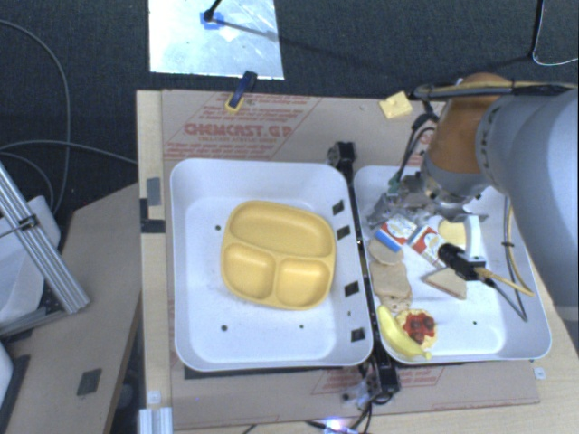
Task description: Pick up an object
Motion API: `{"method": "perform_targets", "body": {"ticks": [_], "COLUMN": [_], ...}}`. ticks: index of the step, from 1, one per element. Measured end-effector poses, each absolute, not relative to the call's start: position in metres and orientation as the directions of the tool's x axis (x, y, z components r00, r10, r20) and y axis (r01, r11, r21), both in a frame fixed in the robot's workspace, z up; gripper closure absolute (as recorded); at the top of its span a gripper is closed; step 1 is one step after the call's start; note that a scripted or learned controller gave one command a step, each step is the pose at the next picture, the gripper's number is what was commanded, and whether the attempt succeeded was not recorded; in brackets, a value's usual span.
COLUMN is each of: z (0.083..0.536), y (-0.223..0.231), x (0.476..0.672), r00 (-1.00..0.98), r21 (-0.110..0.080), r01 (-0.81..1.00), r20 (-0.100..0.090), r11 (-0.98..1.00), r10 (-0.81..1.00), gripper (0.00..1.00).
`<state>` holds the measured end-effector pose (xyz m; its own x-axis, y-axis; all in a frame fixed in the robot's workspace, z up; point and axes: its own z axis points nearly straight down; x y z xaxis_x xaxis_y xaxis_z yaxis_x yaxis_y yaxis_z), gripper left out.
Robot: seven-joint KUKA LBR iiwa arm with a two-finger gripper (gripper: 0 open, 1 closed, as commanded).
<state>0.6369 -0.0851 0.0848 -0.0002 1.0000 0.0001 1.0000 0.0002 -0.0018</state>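
At the right bin's (534, 337) near rim lie the banana (394, 331) and the red-topped piece (419, 325). Farther in, the tan slices (391, 280) sit just nearside of the claw (395, 204); I cannot tell its grip state.

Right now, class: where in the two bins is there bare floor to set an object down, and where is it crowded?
Left bin: a bare strip rings the yellow divided plate, widest along the near edge. Right bin: bare floor at the near right corner. Its left side is crowded, with the banana, toy foods and the tool low at its far left.
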Motion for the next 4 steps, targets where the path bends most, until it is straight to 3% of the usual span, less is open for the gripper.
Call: {"method": "perform_targets", "body": {"ticks": [1,2,3,4], "z": [0.086,0.128,0.088,0.155], "y": [-0.094,-0.095,-0.14,-0.189], "x": [0.67,0.631,0.62,0.633], "r00": [-0.005,0.0,0.003,0.002], "r21": [0.006,0.003,0.011,0.01], "r01": [1.0,1.0,1.0,1.0], "r20": [-0.001,-0.001,0.003,-0.005], "r11": [0.005,0.0,-0.003,-0.002], "r10": [1.0,1.0,1.0,1.0], "gripper": [0.0,0.0,0.0,0.0]}}
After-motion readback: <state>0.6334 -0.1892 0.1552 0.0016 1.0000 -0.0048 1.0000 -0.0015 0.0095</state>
